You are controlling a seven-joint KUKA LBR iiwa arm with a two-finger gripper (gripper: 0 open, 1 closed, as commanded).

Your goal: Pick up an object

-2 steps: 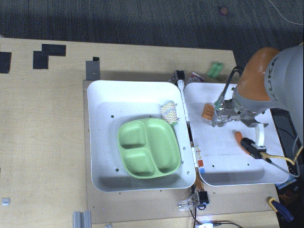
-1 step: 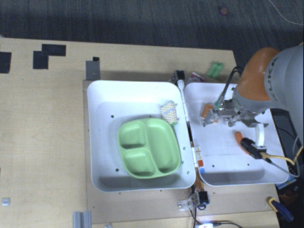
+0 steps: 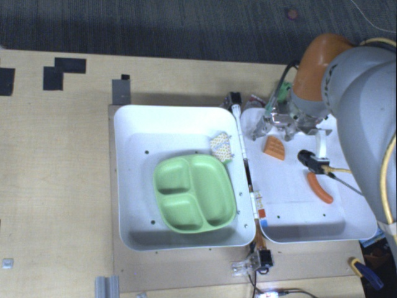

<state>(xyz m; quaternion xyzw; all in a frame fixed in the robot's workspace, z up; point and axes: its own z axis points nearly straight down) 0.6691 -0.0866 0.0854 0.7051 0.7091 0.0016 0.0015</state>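
Camera view: gripper (image 3: 280, 124) low in right bin (image 3: 298, 225), open or shut unclear. Orange wedge (image 3: 274, 148) just below it, near. Go straight down over wedge, squeeze gently, lift slow.

You are looking at a robot lab, not a home. A big grey robot arm (image 3: 366, 104) with an orange band reaches over a plain wooden bench (image 3: 56, 185). Two white bins (image 3: 127, 166) sit side by side on it, held by metal clips (image 3: 121, 90). Black tape squares (image 3: 62, 72) are stuck on the wood. Thin wires (image 3: 273, 284) run along the bench edge. The things in the bins are toys: a green plastic plate (image 3: 193, 192) with three parts and a pretend carrot (image 3: 321, 189). Dark carpet (image 3: 155, 11) covers the floor behind.
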